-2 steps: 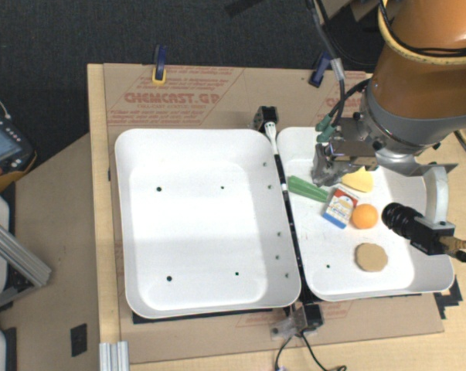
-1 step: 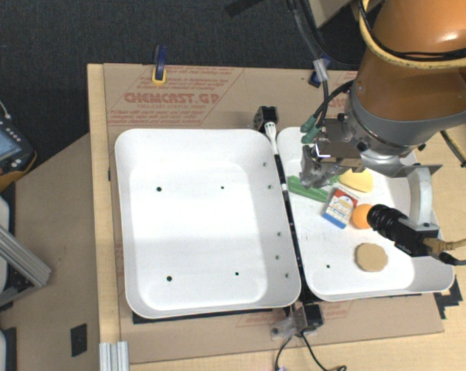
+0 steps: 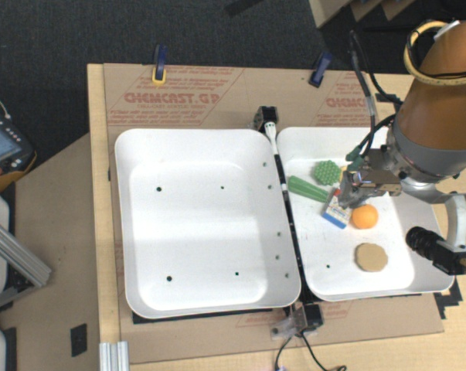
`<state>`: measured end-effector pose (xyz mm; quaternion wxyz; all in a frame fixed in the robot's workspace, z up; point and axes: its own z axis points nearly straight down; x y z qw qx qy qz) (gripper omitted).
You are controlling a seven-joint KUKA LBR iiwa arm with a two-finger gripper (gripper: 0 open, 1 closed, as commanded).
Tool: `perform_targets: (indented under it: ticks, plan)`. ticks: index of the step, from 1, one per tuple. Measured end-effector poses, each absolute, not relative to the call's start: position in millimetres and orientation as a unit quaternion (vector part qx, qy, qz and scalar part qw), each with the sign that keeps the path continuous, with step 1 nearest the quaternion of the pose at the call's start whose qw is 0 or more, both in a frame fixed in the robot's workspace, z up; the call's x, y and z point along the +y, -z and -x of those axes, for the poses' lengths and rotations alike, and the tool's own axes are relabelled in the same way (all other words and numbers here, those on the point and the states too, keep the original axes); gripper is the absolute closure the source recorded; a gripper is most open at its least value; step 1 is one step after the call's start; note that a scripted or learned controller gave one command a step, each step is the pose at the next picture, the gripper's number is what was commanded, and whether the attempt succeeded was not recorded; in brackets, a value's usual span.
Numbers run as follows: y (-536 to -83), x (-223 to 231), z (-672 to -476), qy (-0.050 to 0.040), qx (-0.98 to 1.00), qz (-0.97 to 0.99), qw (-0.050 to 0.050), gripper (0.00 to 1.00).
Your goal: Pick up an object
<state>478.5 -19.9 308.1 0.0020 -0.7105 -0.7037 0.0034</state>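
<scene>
The arm (image 3: 437, 91) reaches in from the right and stands over the right bin (image 3: 395, 280), with the gripper (image 3: 350, 188) low among the objects there. The left bin (image 3: 194, 284) carries nothing that matters to the task.

**Objects in the right bin**
- A green stick (image 3: 306, 188) lies at a slant near the divider, just left of the gripper.
- A green studded ball (image 3: 326, 171) sits just above the stick's right end.
- A blue-and-white block (image 3: 335, 214) lies directly below the gripper — touching or nearly touching it; which cannot be told.
- An orange ball (image 3: 364, 217) rests just right of the block.
- A tan disc (image 3: 371, 257) lies apart from the cluster, toward the near edge.

**Gripper state**
The wrist body and its cables cover the fingertips. Whether the gripper is wide, narrow or closed on anything cannot be told. No object is seen between its fingers, so no hold is claimed.

**Step in hand**
Judged from the pose, this is the descent or grasp stage: the gripper is down at object level, and nothing appears lifted off the bin floor.

**Next move**
The likely target is the block or the orange ball — both sit right under the tool. The cluster is tight, so a closing stroke risks nudging a neighbour. A clean pick calls for the fingers to straddle one object only, close firmly, then rise straight up. The orange ball may roll if struck off-centre.
</scene>
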Motion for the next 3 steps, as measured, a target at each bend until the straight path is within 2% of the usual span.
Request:
perform_targets:
  ticks: [1, 3]
  plan:
    - [-322, -15, -480.1, 0.0008, -0.707, 0.707, -0.001, 1.00]
    - [-342, -14, -481.5, 0.0019, -0.708, 0.707, -0.003, 1.00]
